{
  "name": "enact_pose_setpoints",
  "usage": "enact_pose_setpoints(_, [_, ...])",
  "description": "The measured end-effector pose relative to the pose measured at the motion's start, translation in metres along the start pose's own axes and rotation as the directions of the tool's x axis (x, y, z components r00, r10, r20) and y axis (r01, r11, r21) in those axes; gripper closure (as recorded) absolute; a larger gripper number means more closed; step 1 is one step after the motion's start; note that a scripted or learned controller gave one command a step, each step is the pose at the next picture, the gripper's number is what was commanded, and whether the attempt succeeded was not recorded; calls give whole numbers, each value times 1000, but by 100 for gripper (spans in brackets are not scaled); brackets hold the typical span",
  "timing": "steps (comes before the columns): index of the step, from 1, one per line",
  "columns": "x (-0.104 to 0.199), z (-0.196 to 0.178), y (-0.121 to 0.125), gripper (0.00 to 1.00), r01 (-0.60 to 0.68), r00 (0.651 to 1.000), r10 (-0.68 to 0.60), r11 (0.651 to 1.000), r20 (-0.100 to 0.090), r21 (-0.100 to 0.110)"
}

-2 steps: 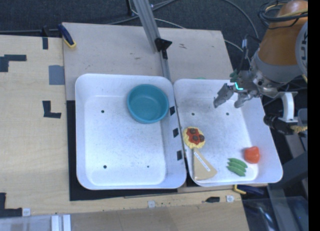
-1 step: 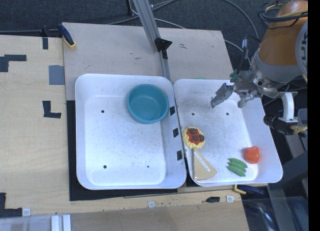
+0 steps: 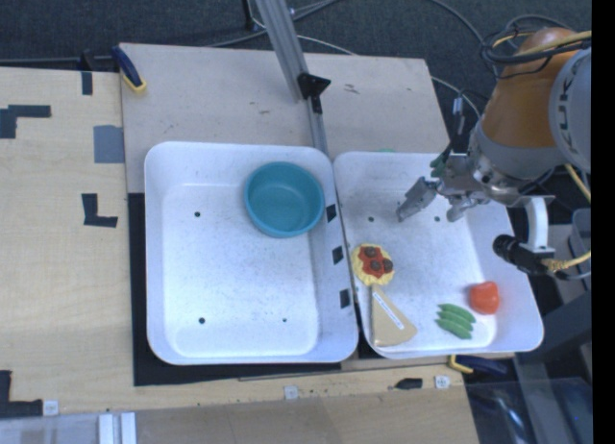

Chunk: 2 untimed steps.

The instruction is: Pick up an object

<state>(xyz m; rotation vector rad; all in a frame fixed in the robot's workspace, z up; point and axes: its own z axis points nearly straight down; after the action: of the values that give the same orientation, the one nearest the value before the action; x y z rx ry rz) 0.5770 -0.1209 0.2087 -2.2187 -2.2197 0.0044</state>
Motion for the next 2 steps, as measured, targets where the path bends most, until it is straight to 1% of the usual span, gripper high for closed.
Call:
enact_pose_setpoints(1, [-2, 49, -10, 0, 0, 1000, 0, 1000, 0, 0])
enact_pose_setpoints(2, [-1, 108, -7, 0, -2, 1000, 2, 1000, 2, -8])
